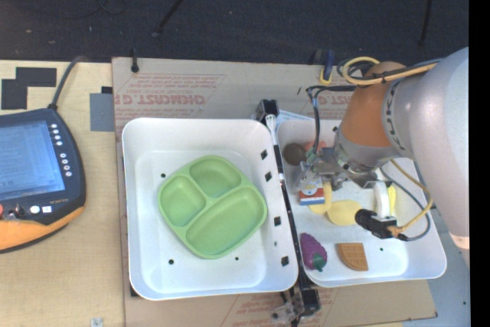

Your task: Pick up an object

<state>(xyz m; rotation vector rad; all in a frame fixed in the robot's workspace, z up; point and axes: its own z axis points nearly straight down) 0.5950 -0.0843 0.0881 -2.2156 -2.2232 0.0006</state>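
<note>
My gripper (pixel 312 178) reaches down into the left part of the right bin (pixel 429 264), its grey body and orange band above it. Right under it lies a small red, white and blue object (pixel 311 198). A yellow lump (pixel 343 212) rests just to the right of that. A brown round object (pixel 293 154) sits at the bin's back left, close to the gripper. Nearer the front lie a purple object with a green tip (pixel 312 251) and an orange waffle-like piece (pixel 352 256). A yellow stick-like object (pixel 393 201) is partly hidden by cables.
The left bin (pixel 145 241) holds a green divided plate (pixel 213 204). A black divider (pixel 279 195) runs between the bins. Black cables and a connector (pixel 375 224) hang over the right bin. A tablet controller (pixel 34 172) sits at the far left.
</note>
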